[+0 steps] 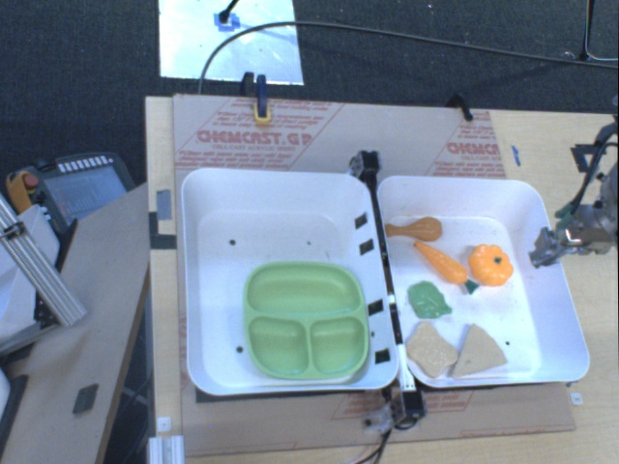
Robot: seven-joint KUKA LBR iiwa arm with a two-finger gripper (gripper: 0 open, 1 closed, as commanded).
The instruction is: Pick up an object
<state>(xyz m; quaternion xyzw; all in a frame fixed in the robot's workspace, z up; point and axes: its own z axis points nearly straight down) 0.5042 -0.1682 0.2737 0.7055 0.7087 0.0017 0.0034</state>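
The gripper [547, 249] hangs at the right bin's [551, 307] outer rim, the arm cut off by the frame edge; whether its jaws are parted or clenched is too small to tell. In that bin lie a toy pumpkin [491, 264], a carrot [441, 261], a tan drumstick [416, 228], a green leafy piece [427, 300] and two bread slices [455, 351]. The left bin [213, 259] holds a green divided tray [306, 319]. Both sit on a cardboard sheet [319, 133] over the bench [160, 143]; dark carpet [77, 56] lies beyond.
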